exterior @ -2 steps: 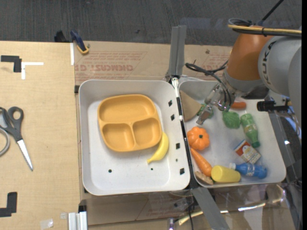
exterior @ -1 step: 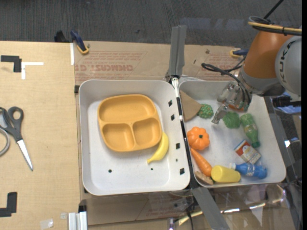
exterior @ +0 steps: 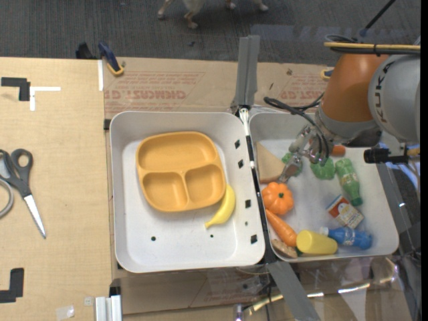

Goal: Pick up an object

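Camera view: the tool (exterior: 302, 158) is hanging low in the right bin (exterior: 384, 199), fingers slightly apart, nothing between them. A green object (exterior: 324, 170) is lying just beside it; a small pumpkin (exterior: 278, 198) is sitting nearby. Left bin (exterior: 120, 199) is holding an orange tray (exterior: 179, 170) and banana (exterior: 223, 208).

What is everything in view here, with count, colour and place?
bins: 2, white, side by side
divided plate: 1, orange, left bin
banana: 1, yellow, left bin beside plate
pumpkin: 1, orange, right bin
carrot: 1, orange, right bin
yellow cylinder: 1, right bin front
blue bottle: 1, right bin
green bottle: 1, right bin
scissors: 1, grey, bench left
gripper: 1, over right bin
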Available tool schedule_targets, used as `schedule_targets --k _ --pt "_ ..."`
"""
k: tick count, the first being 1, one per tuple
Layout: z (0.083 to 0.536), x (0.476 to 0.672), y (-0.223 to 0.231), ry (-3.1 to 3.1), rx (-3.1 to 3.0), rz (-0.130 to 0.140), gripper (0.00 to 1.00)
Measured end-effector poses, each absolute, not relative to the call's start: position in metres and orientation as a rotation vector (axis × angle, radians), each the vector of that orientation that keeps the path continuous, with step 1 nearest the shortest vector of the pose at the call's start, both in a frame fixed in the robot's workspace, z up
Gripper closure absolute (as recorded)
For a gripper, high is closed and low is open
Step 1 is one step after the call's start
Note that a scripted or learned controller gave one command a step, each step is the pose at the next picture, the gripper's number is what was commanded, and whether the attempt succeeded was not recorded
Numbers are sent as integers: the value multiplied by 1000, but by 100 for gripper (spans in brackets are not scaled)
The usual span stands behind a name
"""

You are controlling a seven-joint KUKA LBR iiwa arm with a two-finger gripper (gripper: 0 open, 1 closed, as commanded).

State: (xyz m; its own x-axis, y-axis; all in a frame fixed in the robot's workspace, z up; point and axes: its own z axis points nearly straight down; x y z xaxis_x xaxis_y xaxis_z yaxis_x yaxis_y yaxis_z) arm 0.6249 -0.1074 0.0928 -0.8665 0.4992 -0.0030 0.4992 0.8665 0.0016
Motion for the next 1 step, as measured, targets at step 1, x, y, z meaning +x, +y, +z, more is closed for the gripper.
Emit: schedule_targets --k 1 --pt "93 626 -96 2967 1023 -1 0"
